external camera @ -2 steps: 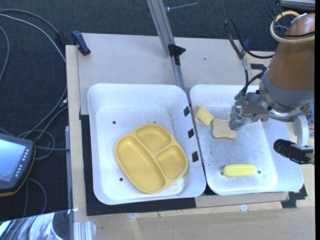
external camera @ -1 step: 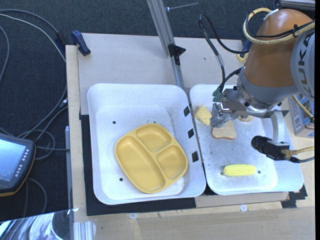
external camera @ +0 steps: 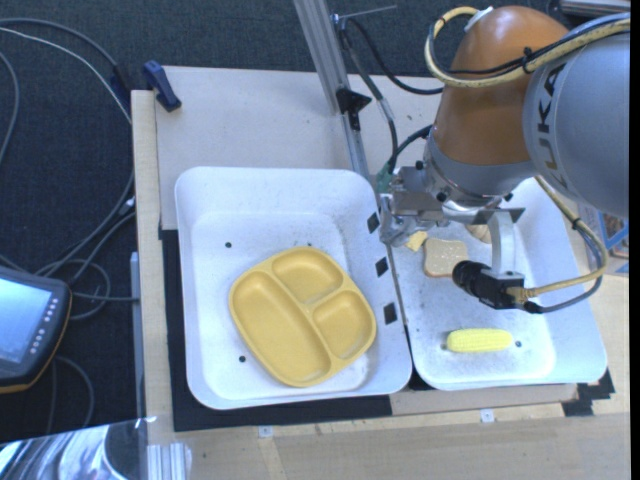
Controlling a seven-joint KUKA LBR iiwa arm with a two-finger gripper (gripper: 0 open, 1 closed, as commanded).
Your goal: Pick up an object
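Resting surface: pale bench (external camera: 250, 118) bearing two white bins; dark floor with cables around
Hidden: gripper (external camera: 452, 230) low over right bin (external camera: 560, 358); its state I cannot tell
Counts: one yellow divided plate (external camera: 302, 314) in left bin (external camera: 200, 218); one corn cob (external camera: 479, 341), one toast slice (external camera: 441, 258) in right bin

Yellow divided plate (external camera: 303, 314) in left bin (external camera: 200, 198); corn cob (external camera: 479, 341) and toast (external camera: 443, 257) in right bin (external camera: 560, 358).
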